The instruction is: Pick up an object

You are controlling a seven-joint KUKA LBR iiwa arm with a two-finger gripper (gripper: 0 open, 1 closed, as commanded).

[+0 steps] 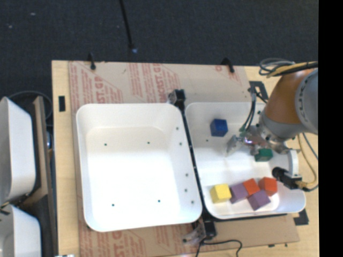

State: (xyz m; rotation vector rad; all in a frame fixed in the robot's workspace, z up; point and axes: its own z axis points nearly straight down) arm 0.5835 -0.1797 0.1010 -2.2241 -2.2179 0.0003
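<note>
The end effector [236, 142] hangs low inside the right bin [236, 210], gripping nothing that I can see; whether its grip is wide or narrow I cannot tell. This looks like the approach step. A blue block [218, 127] sits just up-left of it; next, centre over the block and descend.

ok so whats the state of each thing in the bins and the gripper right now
blue block: alone, resting in right bin
yellow block: resting by near wall
purple blocks: clustered with orange blocks
gripper: low over bin, holding nothing visible
left bin: upright on bench
</note>
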